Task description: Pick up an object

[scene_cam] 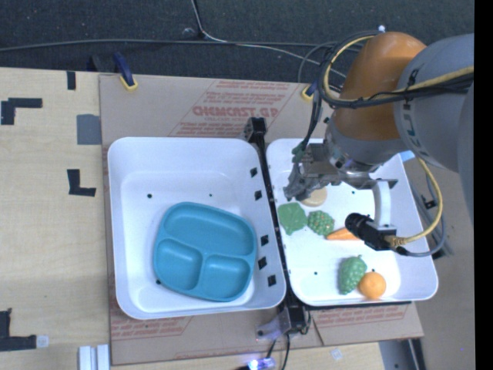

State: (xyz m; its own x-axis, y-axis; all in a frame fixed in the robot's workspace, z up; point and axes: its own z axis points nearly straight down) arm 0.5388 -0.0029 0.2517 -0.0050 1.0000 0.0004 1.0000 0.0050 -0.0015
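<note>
The right bin holds several toy foods. A green leafy piece lies by its left wall, with a small green bumpy piece beside it. An orange carrot points left at mid-bin. A green bunch and an orange ball rest near the front. A pale round piece peeks out under the gripper. My gripper hangs low over the bin's upper left, just above the pale piece and the leafy piece.
The left bin holds a blue divided plate. A black divider clip line runs between the bins. Cables loop around the arm's wrist. A black fitting sits beside the carrot.
</note>
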